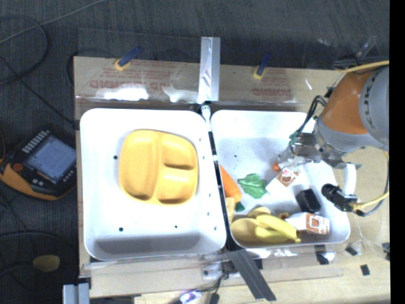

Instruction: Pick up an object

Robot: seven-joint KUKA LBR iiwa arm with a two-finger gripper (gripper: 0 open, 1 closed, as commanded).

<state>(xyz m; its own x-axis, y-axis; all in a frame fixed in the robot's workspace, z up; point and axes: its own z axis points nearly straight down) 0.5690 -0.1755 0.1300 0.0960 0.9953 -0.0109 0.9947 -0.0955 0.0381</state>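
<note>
you can see a small white carton [286, 178] with a brown round mark on it, lying in the right bin [253, 128]. it lies flat and tilted, with its long side running from the lower left up to the upper right. the end effector [302, 149] is just above it, at its upper right end. you cannot tell how the end effector is set, or if it holds anything. the grey arm [357, 116] with its orange band comes in from the right and bends down into the bin. near the carton are a green leaf toy [252, 184], a black block [308, 200], yellow bananas [266, 227] and a brown and white box [311, 224]. the left bin [95, 233] holds a yellow tray [158, 165]. both bins sit on the worktop [152, 75]
</note>
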